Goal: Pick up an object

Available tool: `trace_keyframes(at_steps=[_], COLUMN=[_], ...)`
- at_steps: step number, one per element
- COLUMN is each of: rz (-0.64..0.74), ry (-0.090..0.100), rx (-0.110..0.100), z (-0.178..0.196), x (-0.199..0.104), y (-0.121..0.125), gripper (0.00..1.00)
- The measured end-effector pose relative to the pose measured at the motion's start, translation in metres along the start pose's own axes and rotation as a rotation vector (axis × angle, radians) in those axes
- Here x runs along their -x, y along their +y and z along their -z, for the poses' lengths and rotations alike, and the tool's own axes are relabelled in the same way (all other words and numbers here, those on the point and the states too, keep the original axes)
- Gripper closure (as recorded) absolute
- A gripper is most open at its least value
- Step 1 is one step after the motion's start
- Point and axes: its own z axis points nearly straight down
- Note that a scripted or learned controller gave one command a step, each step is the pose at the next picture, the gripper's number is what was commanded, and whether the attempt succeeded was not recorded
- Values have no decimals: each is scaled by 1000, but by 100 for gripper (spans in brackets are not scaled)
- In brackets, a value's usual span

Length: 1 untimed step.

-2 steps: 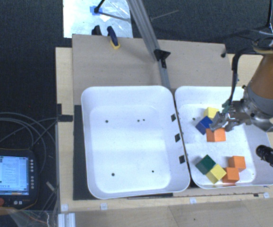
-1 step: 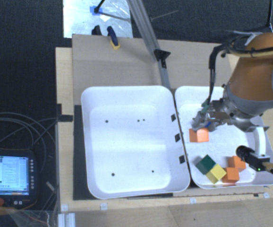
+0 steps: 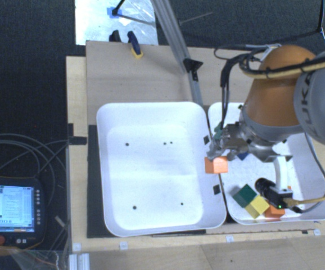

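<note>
Fingers of the grey two-finger gripper (image 3: 217, 155) are seemingly closing around a small orange cube (image 3: 216, 165), hanging over the rims between the left white bin (image 3: 112, 122) and right white bin (image 3: 314, 210).

A robot lab; a control tablet (image 3: 13, 210) with cables (image 3: 36, 151) lies left of the bench (image 3: 134, 77); dark carpet (image 3: 25, 49) around.

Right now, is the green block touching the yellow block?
Touching: the camera view shows the green block pressed against the yellow block, no gap between.
</note>
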Motion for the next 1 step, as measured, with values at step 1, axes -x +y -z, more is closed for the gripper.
trace_keyframes(at_steps=[1], rz=[2], ry=[1], rx=[1], z=[8], x=[-58], y=[-3], gripper=[100])
